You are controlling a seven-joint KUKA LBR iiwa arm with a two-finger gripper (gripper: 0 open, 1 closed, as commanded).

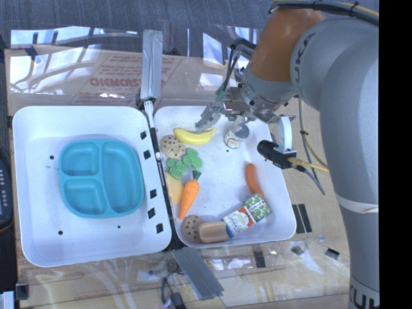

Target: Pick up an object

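Observation:
My gripper (223,124) hangs over the far part of the right bin (278,192), its fingers spread open with nothing between them. A yellow banana (193,136) lies just in front of the left finger (208,116). A small white round piece (232,141) sits by the right finger. Further forward in that bin lie a cookie (171,145), a green leafy toy (185,163), a carrot (188,197), an orange sausage (252,177), a small carton (248,214) and a bread roll (212,232).
The left bin (32,134) holds a blue divided plate (102,176). A grey divider strip (151,63) runs between the bins at the back. The arm's bulky wrist (290,44) and cables overhang the right bin's far right corner.

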